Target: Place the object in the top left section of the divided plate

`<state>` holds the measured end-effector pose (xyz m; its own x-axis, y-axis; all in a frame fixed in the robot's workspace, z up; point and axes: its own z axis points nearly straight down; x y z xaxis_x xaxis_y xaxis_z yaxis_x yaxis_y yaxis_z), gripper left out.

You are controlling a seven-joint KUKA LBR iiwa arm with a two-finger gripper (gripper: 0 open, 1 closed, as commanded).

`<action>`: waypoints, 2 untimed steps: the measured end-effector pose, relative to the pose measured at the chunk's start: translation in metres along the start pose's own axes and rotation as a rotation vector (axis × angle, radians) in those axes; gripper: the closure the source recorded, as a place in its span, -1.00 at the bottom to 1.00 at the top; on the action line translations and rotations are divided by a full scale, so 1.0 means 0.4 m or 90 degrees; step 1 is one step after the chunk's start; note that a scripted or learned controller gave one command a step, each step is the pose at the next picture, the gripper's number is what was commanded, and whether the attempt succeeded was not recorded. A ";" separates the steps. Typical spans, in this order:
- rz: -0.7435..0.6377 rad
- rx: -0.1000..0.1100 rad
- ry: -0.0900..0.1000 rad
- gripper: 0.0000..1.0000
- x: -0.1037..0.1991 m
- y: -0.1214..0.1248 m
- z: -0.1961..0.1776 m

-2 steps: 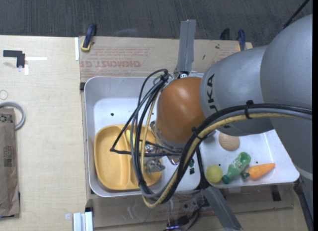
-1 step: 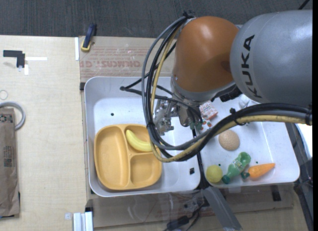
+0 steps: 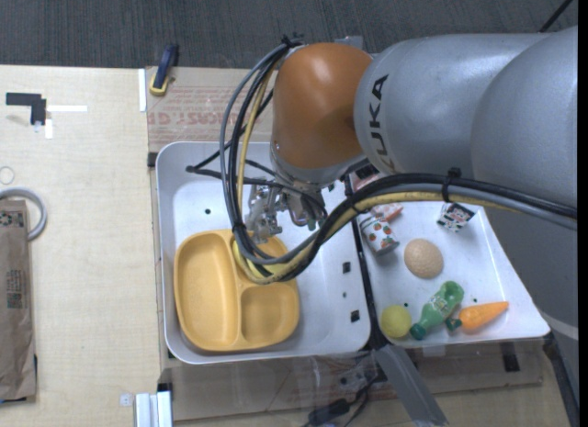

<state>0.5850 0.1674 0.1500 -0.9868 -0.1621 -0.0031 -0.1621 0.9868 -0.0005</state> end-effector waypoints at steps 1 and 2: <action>0.065 0.000 0.001 1.00 0.084 -0.032 -0.118; -0.160 -0.001 -0.001 1.00 -0.081 -0.012 -0.083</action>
